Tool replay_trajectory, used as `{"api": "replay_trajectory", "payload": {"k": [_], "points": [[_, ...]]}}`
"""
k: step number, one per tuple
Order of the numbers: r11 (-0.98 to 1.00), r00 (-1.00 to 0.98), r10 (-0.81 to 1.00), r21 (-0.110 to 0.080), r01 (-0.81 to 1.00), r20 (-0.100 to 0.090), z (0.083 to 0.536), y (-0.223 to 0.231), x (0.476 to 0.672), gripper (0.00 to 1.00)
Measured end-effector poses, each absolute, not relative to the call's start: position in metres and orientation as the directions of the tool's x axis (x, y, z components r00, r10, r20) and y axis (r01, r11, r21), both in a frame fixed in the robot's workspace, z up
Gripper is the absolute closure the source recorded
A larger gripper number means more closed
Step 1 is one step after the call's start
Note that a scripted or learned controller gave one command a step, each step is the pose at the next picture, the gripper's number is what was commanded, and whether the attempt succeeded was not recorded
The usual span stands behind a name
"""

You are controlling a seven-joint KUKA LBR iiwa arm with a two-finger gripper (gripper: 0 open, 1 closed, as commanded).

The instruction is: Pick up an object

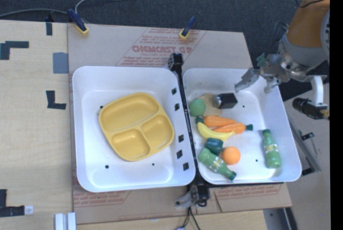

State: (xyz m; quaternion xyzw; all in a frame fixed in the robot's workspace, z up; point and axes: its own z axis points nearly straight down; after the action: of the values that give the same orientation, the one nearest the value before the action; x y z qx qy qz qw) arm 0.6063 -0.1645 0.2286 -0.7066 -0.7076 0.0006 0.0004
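The gripper (256, 80) is seen over the upper right corner of the right bin (278, 111), its two fingers spread apart with nothing between them. No item lies directly under it; the nearest is a black block (227, 99), below and to its left. The right bin is crowded along its left side: a green ball (197, 106), a carrot (226, 124), a banana (212, 132), a teal piece (214, 144), an orange (231, 155) and a green bottle (215, 163) are packed closely together. A second green bottle (271, 149) lies apart near the right wall. In the left bin (86, 116) a yellow tray (136, 126) with three compartments is held.
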Motion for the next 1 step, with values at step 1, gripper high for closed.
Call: {"api": "replay_trajectory", "payload": {"k": [1], "points": [[0.002, -0.002, 1.000, -0.001, 1.000, 0.001, 0.1328, -0.1005, 0.6421, 0.00]]}}
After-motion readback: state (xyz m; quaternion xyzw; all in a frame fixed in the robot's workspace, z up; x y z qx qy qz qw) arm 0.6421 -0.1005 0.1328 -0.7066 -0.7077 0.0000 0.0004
